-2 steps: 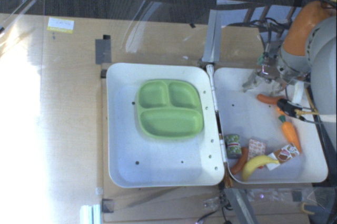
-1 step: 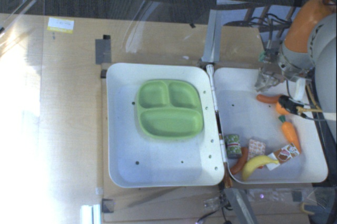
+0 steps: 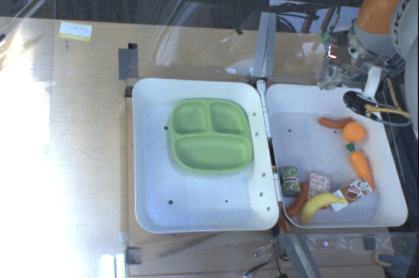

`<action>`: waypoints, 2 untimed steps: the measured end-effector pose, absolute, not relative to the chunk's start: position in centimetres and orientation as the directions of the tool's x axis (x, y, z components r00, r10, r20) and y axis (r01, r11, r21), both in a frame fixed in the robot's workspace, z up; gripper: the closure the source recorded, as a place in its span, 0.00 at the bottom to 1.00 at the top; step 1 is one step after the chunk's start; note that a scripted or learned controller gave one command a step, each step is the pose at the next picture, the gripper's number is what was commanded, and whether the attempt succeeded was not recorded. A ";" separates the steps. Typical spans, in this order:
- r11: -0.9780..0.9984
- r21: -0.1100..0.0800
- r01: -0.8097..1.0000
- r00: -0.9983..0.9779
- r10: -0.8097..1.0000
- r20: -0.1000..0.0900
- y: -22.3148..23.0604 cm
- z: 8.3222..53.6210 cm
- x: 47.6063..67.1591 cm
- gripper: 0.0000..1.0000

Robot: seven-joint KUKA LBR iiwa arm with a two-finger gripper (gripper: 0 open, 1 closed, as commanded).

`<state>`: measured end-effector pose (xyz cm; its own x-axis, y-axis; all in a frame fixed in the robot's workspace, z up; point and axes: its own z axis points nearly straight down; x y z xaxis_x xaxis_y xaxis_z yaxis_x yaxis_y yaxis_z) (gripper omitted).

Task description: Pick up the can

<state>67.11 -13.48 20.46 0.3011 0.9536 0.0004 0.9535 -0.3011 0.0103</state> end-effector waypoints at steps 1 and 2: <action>-0.437 0.010 0.899 0.437 0.899 0.002 -8.9 26.2 67.0 1.00; -0.611 0.002 0.792 0.611 0.792 0.003 -1.4 26.5 62.8 1.00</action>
